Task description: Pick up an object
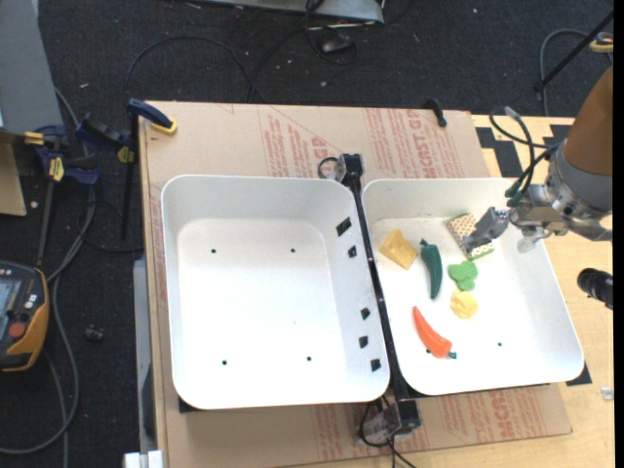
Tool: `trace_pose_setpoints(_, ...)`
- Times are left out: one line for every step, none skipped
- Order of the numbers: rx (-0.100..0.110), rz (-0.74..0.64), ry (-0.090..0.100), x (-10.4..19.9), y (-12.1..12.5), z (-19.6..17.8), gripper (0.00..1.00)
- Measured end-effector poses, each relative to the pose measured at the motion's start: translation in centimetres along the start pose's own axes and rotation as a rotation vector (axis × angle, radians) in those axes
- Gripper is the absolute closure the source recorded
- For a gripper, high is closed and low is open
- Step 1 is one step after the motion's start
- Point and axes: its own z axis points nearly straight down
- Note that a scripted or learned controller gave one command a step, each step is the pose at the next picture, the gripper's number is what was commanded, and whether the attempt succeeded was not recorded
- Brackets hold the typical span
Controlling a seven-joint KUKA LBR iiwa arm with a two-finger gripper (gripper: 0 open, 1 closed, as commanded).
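While our gripper [485,234] hovers over the far edge of the right bin [546,359], we cannot tell its state; nothing is lifted. The green pepper [431,267], orange pepper [432,333], yellow wedge [398,249] lie mid-bin, unpicked.

Two bins sit side by side on the tabletop [292,135]. The right bin [546,359] holds a wedge [398,248] at far left, a pepper [432,267] beside it, and a chili [432,333] nearest.
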Motion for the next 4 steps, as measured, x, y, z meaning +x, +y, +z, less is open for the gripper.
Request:
trace_pose_setpoints(0.010,-0.002,0.002,6.2,-3.0,13.2,0.00)
trace_pose_setpoints(-0.003,0.000,-0.001,2.5,3.3,9.5,0.00)
trace_pose_setpoints(0.004,-0.001,0.001,5.0,0.1,15.4,0.00)
trace_pose_setpoints(-0.008,0.002,-0.003,-0.9,3.6,3.7,0.00)
